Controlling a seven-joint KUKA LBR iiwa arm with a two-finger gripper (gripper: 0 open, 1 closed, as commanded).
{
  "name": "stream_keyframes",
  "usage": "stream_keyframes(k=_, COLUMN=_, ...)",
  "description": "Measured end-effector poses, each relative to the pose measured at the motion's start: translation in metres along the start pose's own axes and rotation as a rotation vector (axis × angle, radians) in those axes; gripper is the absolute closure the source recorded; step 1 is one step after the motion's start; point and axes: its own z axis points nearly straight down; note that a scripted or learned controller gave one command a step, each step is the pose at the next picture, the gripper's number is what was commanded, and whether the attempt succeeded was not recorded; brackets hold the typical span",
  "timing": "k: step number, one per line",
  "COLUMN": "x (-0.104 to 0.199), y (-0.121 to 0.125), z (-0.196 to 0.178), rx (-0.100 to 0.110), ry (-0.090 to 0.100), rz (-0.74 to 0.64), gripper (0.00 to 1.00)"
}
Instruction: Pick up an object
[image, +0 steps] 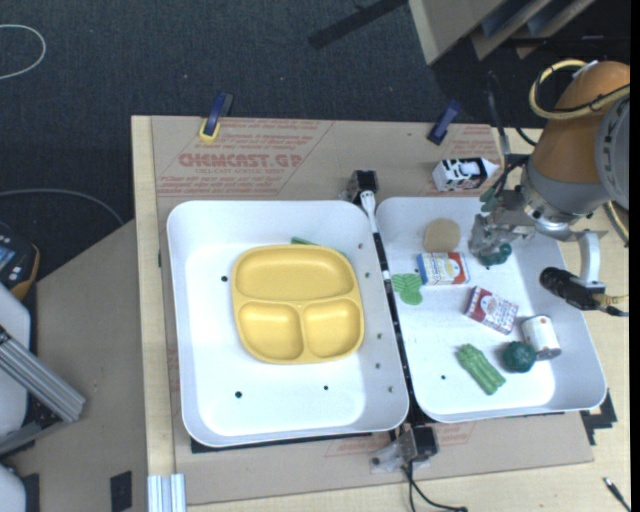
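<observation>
So I've got two white bins side by side on the table (150, 300). The left bin (200, 400) holds a yellow divided plate (297, 303) sitting roughly in the middle, three compartments, nothing in any of them as far as I can see. There's a sliver of something green (303, 241) poking out at the plate's far edge.

The right bin (570, 390) has all the small stuff: a round tan disc (440, 236) near the far side, a small red, white and blue box (441, 268) just in front of it, a light green leafy piece (407, 288) right by the divider between the bins, a red and white packet (490, 309) toward the middle, a green ridged pickle-looking thing (480, 367) near the front, and a dark teal round object (518, 357) touching a small white can (541, 334) on the right.

The end effector (491, 243) is down at the far part of the right bin, just right of the tan disc. There's something teal right at its tips, but I honestly cannot tell whether it's clamped on anything.
</observation>
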Motion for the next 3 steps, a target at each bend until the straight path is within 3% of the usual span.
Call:
stream_keyframes(k=1, x=0.002, y=-0.006, z=-0.060, rx=0.000, ry=0.000, rz=0.000, gripper=1.00)
stream_keyframes(k=2, x=0.002, y=-0.005, z=-0.081, rx=0.000, ry=0.000, rz=-0.001, gripper=1.00)
stream_keyframes(k=3, x=0.050, y=-0.038, z=-0.073, rx=0.010, ry=0.005, rz=-0.003, gripper=1.00)
